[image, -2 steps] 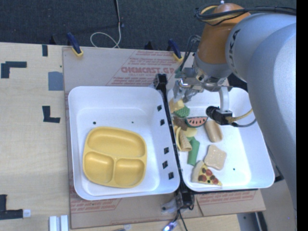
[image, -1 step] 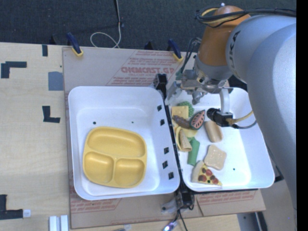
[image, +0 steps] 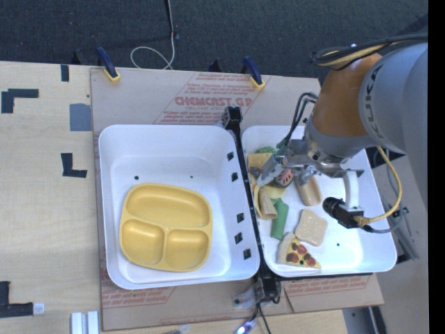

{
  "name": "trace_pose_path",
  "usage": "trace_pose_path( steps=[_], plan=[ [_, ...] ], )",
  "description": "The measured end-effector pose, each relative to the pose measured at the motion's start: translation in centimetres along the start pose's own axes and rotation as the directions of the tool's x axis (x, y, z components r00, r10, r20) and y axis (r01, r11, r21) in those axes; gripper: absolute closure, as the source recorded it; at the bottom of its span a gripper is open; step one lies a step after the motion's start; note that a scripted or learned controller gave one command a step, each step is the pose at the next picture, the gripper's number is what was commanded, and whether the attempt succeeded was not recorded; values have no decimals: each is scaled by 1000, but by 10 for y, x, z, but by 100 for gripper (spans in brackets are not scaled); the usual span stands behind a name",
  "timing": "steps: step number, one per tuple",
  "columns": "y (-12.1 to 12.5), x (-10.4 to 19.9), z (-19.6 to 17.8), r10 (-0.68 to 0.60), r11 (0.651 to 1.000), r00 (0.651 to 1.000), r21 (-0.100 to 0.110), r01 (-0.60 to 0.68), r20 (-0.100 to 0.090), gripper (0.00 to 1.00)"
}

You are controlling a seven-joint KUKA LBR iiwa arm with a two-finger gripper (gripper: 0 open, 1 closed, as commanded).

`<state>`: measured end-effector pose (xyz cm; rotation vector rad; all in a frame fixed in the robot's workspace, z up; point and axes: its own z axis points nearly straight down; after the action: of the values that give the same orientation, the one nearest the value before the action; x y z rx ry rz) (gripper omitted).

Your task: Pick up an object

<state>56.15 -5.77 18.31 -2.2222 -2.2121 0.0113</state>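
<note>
My gripper (image: 286, 173) hangs low over the left half of the right bin (image: 368, 256), its fingers spread, so it is open. A small red and green watermelon slice (image: 286, 179) lies between the fingertips; neither fingertip visibly presses on it. Close around it are a yellow wedge (image: 259, 161), a curved yellow piece (image: 266, 202), a tan bun (image: 309, 192) and a green stick (image: 279, 218). Nearer the front of the bin lie a bread slice (image: 311, 227) and a pizza slice (image: 299, 254). The wrist hides whatever lies behind the gripper.
The left bin (image: 115, 152) holds a yellow divided plate (image: 167, 225). A black divider (image: 243, 186) runs between the bins. A black cable plug (image: 341, 211) hangs over the right bin's middle. The arm's grey and orange body (image: 361, 103) covers the bin's far right corner.
</note>
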Motion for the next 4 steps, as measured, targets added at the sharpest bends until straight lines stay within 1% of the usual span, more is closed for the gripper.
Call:
trace_pose_path(
  steps=[1,2,3,4],
  plan=[
    [-28,-38,88,-5,1000,1000,-10,5,0,0],
    [18,-54,98,-6,1000,1000,-8,6,-3,0],
    [-50,-44,98,-3,1000,1000,-12,3,0,0],
    [41,-59,98,-7,1000,1000,-12,7,0,0]
  ],
)
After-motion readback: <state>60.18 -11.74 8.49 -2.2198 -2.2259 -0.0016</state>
